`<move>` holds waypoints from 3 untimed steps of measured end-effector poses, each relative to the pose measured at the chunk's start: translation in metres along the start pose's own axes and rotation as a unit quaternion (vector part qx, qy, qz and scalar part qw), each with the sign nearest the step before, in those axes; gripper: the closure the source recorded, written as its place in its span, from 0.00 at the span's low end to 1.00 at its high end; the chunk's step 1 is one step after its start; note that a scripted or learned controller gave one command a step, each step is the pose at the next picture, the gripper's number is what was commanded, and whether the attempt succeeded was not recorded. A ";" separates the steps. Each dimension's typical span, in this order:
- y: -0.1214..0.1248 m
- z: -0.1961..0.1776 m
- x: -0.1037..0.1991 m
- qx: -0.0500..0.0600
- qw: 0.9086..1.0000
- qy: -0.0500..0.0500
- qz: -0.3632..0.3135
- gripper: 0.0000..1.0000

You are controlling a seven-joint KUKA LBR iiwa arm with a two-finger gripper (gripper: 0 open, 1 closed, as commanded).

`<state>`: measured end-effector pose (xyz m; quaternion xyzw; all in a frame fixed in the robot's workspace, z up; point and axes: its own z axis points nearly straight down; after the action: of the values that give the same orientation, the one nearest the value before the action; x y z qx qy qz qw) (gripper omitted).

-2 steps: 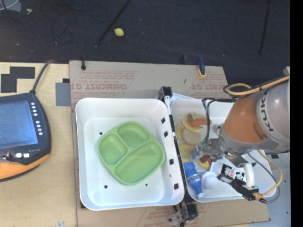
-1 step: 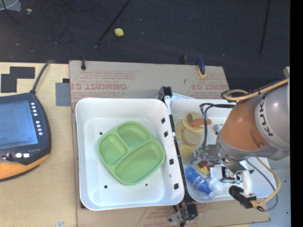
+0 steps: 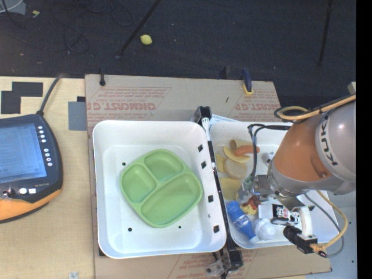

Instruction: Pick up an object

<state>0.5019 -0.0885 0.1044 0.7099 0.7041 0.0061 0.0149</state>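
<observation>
**Hovering low over the cluttered right bin**

Reaching into the right bin (image 3: pixel 263 133), the arm hangs over a heap of small objects — a blue bottle (image 3: pixel 240 218) by the near wall, pale yellow and orange pieces (image 3: pixel 235 154) further back. The bottle looks light, stiff and slick; its middle seems the best hold. The gripper (image 3: pixel 254 197) sits under the orange wrist — whether it holds anything, I cannot tell. Left bin (image 3: pixel 110 135): one green divided plate (image 3: pixel 161 187)

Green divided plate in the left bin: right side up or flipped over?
Right side up. The green divided plate lies flat in the left bin, its three hollow compartments facing the camera, with nothing in them.
</observation>
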 end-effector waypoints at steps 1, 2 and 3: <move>0.024 -0.090 0.038 0.014 1.000 0.007 -0.007 1.00; 0.022 -0.085 0.037 0.018 1.000 0.007 -0.005 0.00; 0.003 0.003 0.006 0.013 1.000 0.006 -0.004 0.00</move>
<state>0.5047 -0.0826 0.1012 0.7069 0.7073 0.0016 0.0016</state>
